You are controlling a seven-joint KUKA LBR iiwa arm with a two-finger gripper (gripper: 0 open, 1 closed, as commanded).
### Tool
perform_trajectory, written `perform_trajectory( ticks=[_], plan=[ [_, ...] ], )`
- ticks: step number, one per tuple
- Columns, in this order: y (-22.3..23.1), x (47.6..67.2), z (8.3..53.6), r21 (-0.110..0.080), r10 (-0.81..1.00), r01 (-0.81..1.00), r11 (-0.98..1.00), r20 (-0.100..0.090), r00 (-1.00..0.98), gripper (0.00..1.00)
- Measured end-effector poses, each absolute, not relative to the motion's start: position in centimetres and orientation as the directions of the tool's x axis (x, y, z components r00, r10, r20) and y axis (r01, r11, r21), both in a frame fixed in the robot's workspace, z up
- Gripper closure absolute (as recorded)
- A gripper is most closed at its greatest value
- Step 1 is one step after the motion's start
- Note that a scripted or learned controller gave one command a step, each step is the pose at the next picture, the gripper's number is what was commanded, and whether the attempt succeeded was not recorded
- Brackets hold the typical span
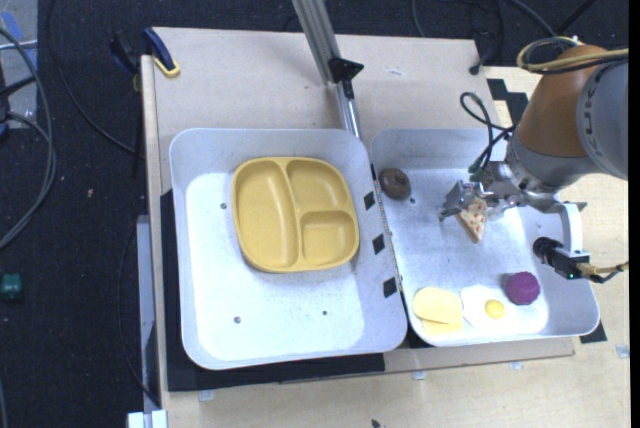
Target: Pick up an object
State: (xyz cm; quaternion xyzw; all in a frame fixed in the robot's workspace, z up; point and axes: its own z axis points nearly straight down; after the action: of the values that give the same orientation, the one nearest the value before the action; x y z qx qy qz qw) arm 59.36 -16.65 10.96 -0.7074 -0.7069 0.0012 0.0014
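Right now the arm (570, 121) reaches in over the right bin (425, 206), and its pincer (470, 206) sits low above the bin floor, right at a small tan wedge-shaped piece (475, 221) that looks like a slice of toy food. The wedge seems to hang or stand just under the fingertips, touching them or nearly so, but the metal parts are small and tangled at this slant, so I cannot tell whether the pincer is spread, pressed together, or actually pinching the wedge. In the same bin a brown doughnut-like ring (395, 182) lies near the upper left corner, a purple ball (521, 287) rests toward the lower right, and a pale yellow slab (438, 306) and a white piece with a yellow centre, like a fried egg (487, 307), sit side by side along the near wall. The left bin (200, 296) carries a yellow divided plate (295, 213), well apart from the arm. As I judge it, the step in hand is the grasp itself, with the wedge the likely target. The next move calls for a firm closing on the wedge and then a straight lift, slow enough to show whether the piece comes up or drops back.
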Motion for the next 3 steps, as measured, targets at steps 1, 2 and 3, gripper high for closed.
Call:
perform_trajectory(
  ticks=[1,2,3],
  plan=[
    [-16.7,59.5,12.3,0.002,1.0,1.0,0.0,-0.001,0.0,1.0],
    [-16.4,59.6,16.5,0.004,1.0,1.0,0.002,-0.001,-0.002,1.0],
    [-16.1,59.6,22.8,0.006,1.0,1.0,0.003,-0.002,-0.003,1.0]
  ],
)
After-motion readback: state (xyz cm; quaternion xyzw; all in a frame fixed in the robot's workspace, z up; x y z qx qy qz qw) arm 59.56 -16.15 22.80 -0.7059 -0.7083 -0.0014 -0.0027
